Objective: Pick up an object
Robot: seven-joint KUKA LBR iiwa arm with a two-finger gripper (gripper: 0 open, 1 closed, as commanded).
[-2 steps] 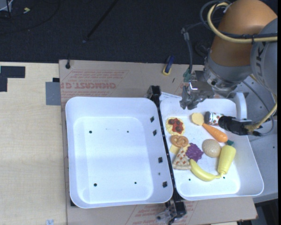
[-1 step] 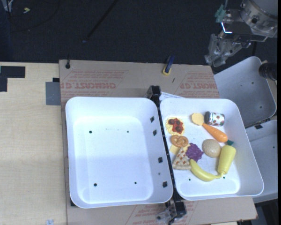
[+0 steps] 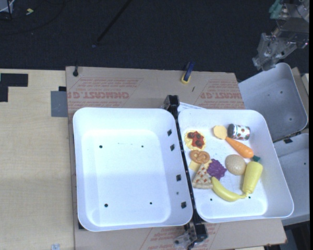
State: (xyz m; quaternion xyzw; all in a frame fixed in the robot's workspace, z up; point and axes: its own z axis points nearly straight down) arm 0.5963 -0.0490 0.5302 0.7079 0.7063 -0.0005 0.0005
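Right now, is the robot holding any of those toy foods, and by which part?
Nothing is held: the end effector hangs beyond the right bin, apart from the food.

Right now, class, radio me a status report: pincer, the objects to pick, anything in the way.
Pincer raised beyond the right bin, nothing between it and the bin. Toy food clustered there: carrot, banana, corn. All untouched.

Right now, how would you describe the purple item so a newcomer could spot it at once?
Look in the right-hand white bin, where toy foods sit in a cluster. Near the cluster's middle, between the pizza slice and the round tan potato, lies the bunch of grapes. It is the only purple piece, small and knobbly.
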